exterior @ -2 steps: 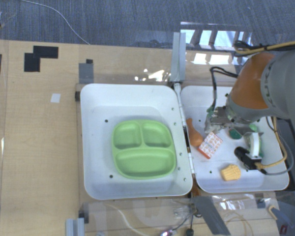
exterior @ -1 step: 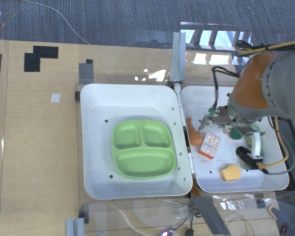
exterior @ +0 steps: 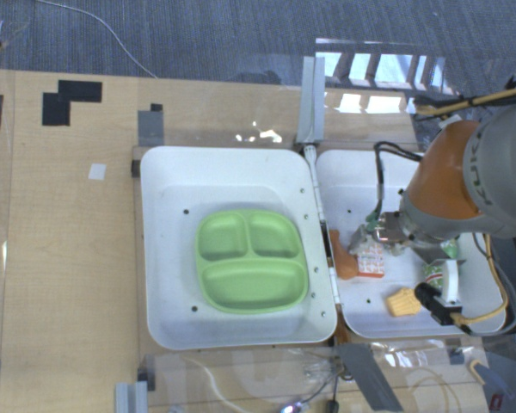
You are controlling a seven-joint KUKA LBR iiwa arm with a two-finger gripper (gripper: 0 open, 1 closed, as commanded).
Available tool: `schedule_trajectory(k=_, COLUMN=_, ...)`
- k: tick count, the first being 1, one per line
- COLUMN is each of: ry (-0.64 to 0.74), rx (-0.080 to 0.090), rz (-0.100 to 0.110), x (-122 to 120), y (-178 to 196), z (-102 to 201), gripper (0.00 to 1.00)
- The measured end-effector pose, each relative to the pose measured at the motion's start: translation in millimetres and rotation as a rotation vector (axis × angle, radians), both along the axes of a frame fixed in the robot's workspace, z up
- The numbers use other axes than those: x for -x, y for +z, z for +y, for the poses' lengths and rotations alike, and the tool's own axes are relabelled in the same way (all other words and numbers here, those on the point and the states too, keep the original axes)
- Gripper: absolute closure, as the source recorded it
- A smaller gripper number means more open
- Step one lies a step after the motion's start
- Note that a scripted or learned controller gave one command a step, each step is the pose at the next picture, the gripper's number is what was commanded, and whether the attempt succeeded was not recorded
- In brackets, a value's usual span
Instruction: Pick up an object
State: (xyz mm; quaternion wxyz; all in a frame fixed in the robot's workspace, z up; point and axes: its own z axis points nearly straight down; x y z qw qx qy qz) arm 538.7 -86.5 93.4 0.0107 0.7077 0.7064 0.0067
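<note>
With my gripper (exterior: 371, 237) low over the red-and-white packet (exterior: 371, 261) in the right bin (exterior: 353, 172), its opening unreadable, I should centre squarely before closing.

A green plate (exterior: 252, 260) with three compartments lies in the middle of the left bin (exterior: 168, 188). Left of that bin, black marks (exterior: 69, 100) sit on the wooden bench (exterior: 60, 256). Beyond it, a thin cable (exterior: 103, 26) crosses grey carpet (exterior: 241, 20).

Single fixed overhead camera, slanted down, both white bins (exterior: 168, 256) mid-frame, arm (exterior: 473, 179) entering right
</note>
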Motion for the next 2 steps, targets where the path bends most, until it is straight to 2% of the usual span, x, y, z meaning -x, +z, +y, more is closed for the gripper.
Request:
schedule_trajectory(k=1, ry=0.005, rx=-0.005, rz=-0.003, x=-2.0, y=10.9, z=3.9, gripper=1.00)
schedule_trajectory(k=2, ry=0.007, rx=-0.007, rz=0.021, x=37.5, y=91.7, z=75.7, gripper=1.00)
